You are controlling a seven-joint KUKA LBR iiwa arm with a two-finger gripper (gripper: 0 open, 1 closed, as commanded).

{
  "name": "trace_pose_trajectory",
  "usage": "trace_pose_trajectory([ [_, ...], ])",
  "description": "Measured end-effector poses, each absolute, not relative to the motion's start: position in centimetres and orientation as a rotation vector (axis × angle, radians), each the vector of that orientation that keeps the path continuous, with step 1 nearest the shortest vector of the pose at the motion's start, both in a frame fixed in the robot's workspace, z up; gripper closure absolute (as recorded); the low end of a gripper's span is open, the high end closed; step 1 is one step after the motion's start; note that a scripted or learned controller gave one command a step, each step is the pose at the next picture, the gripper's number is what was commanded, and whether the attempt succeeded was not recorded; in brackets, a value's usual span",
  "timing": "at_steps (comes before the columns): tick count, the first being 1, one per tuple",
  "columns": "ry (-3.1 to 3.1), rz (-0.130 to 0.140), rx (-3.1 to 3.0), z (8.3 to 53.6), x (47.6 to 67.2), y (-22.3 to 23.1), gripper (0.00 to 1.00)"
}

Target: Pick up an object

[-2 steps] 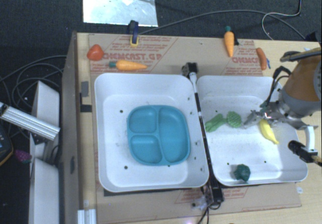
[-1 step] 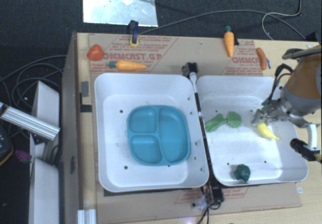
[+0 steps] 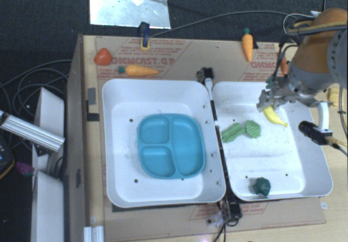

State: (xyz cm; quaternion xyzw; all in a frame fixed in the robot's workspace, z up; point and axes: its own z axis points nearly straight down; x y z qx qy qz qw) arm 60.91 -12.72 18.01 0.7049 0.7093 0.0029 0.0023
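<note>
Nearest me in the right bin (image 3: pixel 315 181) lay a dark green lump (image 3: pixel 261 186), then a green ridged piece (image 3: pixel 241 130) mid-bin. Farther right, the yellow banana (image 3: pixel 275 116) lay on the bin floor, its long axis running from far-left to near-right, the near tip pointing right. I judged the approach step in hand: the gripper (image 3: pixel 274 99) hung just over the banana's far end. Whether the fingers stood wide or narrow I could not tell. Next I needed a descent centred on it, closing across that axis.
</note>
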Motion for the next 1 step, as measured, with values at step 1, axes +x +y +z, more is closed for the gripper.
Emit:
trace_pose_trajectory([
  [1,2.226,0.004,2.215,22.17,58.50,-6.39,1.00],
])
